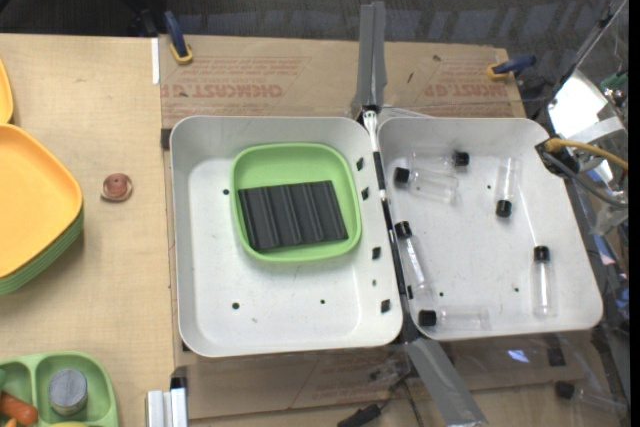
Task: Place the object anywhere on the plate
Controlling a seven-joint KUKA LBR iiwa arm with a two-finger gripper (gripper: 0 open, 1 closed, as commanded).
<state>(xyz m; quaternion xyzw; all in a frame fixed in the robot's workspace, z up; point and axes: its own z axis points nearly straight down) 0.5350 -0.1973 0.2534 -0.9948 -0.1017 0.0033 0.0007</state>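
**Near zone.** On the bench's near-left corner stands a green compartment tray [40, 393]. It is not part of the task.

**Bins.** The right bin [480, 260] holds several clear vials with black caps, all lying flat and apart from each other.
- The nearest vial [458, 319] lies by the near wall.
- A second vial [542, 283] lies near the right wall.
- A third vial [411, 255] lies against the seam between the bins.
- Three more vials [432, 181] lie toward the far side.

One of these is judged to be the task object; which one cannot be told. None is on the plate.

The left bin [205, 300] holds the green plate [296, 153], which carries a dark ribbed mat [297, 215].

**End effector.** Whether it is open, closed or gripping cannot be told.

**Hazards (judgement).**
- The vials are round and smooth. A pinch off their axis may make them roll or squirt free.
- The seam vial leaves little clearance against the wall, so a collision is likely.
- Released crosswise to the mat's ribs, a vial may roll off the plate.

**Far zone.** Stacked yellow plates [35, 205] sit at the left of the bench.
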